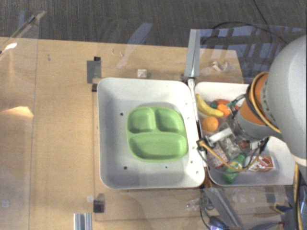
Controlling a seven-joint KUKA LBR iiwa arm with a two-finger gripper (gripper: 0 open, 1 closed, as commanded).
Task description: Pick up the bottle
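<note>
A: Reaching for the bottle (232, 172), I'd say. It is the green thing low in the right bin (283, 176), just below the end effector (229, 145) and a little toward the arm (288, 104). It looks to be lying on its side, though clutter covers part of it.

B: Does the end effector have it?

A: Can't tell. The metal parts are tangled up with wires and shiny wrapping, so nothing shows how wide it stands or whether anything sits in it. I would not call it a grasp.

B: So which step is this?

A: My judgement: the approach, low over the pile, with the pick not yet made.

B: What crowds it?

A: An orange (209, 124) just above the end effector, a banana (207, 107) beyond that, and a printed packet (263, 164) off to the arm's side. The green tray (156, 132) sits well away in the left bin (108, 128) on the counter (53, 128).

B: And next?

A: Probably a small shift down over the bottle, lining up across its narrow width, then closing and lifting straight. The neighbours leave little room.
</note>
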